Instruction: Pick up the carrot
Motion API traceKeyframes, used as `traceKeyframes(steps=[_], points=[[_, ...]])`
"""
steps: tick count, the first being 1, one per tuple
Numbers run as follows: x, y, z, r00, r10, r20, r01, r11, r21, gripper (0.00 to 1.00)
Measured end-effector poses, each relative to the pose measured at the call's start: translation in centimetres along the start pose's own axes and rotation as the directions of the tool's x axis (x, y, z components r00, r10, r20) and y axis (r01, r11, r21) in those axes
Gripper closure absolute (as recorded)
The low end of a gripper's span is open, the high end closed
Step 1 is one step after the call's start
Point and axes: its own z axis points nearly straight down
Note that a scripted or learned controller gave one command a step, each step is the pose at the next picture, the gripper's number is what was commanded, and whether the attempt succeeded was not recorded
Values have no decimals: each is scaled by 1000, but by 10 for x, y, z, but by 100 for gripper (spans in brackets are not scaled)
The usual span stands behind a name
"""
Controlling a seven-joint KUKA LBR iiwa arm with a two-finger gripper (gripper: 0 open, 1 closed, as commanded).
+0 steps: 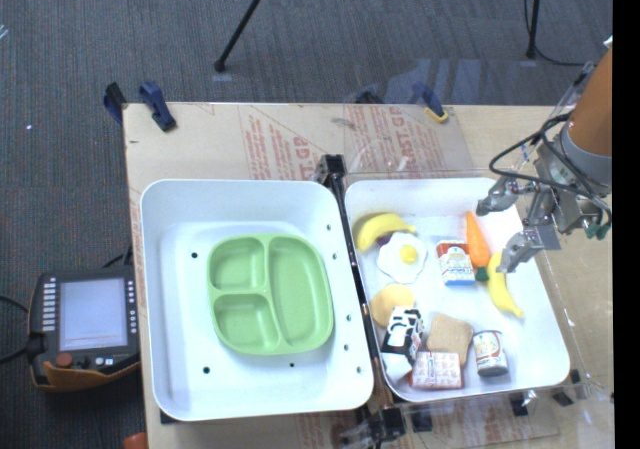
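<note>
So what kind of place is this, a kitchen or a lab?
Most likely a robotics lab, not a kitchen: toy food such as the carrot lies in a white bin on a clamped bench, a teach pendant sits beside it, and tripod legs stand on carpet.

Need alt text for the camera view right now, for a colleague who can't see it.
The two-finger gripper hovers open by the orange toy carrot in the right white bin, among bananas, a fried egg and cans. The left white bin holds a green divided plastic plate.
</note>
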Motion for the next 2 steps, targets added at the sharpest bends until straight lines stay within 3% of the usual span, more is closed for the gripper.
traceKeyframes(steps=[1,2], points=[[-36,-27,118,997,81,-11,-81,997,-3,0],[-55,-34,146,952,305,8,-305,952,2,0]])
